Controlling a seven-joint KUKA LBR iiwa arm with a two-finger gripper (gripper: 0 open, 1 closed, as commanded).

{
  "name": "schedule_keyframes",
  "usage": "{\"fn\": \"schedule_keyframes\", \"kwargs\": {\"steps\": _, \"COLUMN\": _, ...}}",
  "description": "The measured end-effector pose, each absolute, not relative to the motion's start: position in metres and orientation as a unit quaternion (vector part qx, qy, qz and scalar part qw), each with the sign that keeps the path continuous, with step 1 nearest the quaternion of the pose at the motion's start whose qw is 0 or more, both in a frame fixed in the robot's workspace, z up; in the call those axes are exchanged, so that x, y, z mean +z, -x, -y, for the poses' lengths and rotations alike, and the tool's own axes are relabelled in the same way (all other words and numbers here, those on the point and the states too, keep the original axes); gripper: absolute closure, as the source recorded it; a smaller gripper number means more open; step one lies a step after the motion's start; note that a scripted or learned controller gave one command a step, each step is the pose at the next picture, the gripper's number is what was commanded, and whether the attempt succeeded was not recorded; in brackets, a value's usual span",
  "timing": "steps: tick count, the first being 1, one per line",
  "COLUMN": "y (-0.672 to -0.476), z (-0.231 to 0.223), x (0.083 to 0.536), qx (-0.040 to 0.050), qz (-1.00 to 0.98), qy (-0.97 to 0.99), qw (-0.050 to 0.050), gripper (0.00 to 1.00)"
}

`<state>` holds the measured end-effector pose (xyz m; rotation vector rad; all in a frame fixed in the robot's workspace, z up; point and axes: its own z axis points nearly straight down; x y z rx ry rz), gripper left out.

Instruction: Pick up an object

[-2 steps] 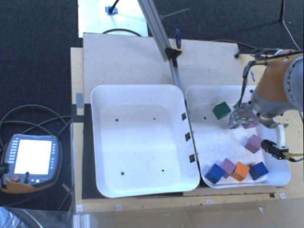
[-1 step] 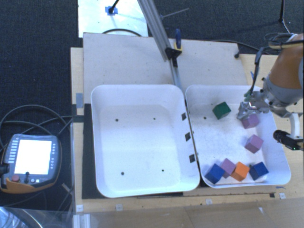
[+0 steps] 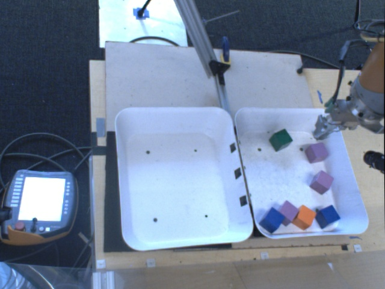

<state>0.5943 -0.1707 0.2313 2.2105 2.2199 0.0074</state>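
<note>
My gripper (image 3: pixel 322 129) hangs over the far right part of the right bin (image 3: pixel 258 120), just above a purple cube (image 3: pixel 316 153). Nothing shows between its fingers. A green cube (image 3: pixel 280 140) lies to the gripper's left. Another purple cube (image 3: pixel 321 181) sits lower down near the right wall. Along the bin's front edge stand a blue cube (image 3: pixel 272 219), a purple cube (image 3: pixel 289 211), an orange cube (image 3: pixel 304 217) and a second blue cube (image 3: pixel 328 216), close together.
The left bin (image 3: pixel 174 179) stands beside the right one, sharing a middle wall with black clips (image 3: pixel 237 173). A metal pole (image 3: pixel 195 26) slants across the back of the bench. A teach pendant (image 3: pixel 37 206) lies at the far left.
</note>
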Motion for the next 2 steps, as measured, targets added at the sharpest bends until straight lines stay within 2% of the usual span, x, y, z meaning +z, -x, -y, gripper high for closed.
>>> {"fn": "schedule_keyframes", "kwargs": {"steps": 1, "y": -0.596, "z": 0.171, "x": 0.253, "qx": 0.0014, "qz": -0.709, "qy": -0.705, "qw": 0.003, "gripper": 1.00}}
{"fn": "schedule_keyframes", "kwargs": {"steps": 2, "y": -0.604, "z": 0.115, "x": 0.261, "qx": 0.0017, "qz": -0.711, "qy": -0.703, "qw": 0.001, "gripper": 1.00}}
